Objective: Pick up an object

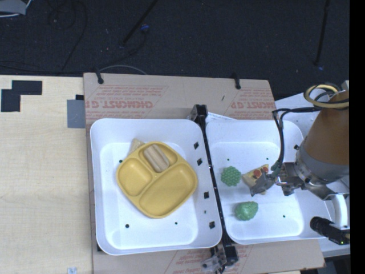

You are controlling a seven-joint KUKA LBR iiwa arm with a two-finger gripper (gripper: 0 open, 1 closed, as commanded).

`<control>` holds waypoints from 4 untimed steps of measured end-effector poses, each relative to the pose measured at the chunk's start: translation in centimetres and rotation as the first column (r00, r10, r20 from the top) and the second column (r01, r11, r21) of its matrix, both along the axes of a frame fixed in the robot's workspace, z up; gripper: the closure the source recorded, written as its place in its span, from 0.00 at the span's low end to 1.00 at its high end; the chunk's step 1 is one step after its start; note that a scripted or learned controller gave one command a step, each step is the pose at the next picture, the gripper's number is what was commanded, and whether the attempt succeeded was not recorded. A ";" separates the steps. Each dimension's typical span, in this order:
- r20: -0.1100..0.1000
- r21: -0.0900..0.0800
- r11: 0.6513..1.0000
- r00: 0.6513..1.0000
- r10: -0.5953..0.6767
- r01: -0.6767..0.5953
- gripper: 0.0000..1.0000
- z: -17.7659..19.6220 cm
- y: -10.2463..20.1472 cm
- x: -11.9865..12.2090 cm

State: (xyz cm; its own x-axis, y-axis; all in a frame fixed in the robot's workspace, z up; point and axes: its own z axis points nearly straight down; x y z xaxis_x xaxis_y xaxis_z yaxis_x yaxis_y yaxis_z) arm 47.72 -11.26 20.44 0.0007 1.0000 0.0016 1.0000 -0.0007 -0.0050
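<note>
In the right bin [285, 221] lie a round, bumpy green ball [230, 176], a flatter green lump [246, 210] nearer the front, and a small tan and red object [255, 175] between them and the arm. My gripper [263, 182] reaches in from the right and sits low over the tan and red object, its dark fingers touching or just beside it. Whether the object is between the fingers cannot be seen.
The left bin [114, 227] holds a yellow compartment tray [171, 198] with a beige ridged piece [155, 157] in its upper compartment. A black divider [209, 176] runs between the bins. The arm's grey and orange body [331, 141] overhangs the right bin's right side.
</note>
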 end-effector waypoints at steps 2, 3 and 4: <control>-0.005 0.001 1.000 1.000 0.000 0.000 0.00 -10.6 0.2 0.1; 0.001 0.000 1.000 1.000 0.000 0.000 0.00 -11.7 0.2 0.1; 0.001 0.001 1.000 1.000 -0.005 0.005 1.00 -10.6 0.1 0.1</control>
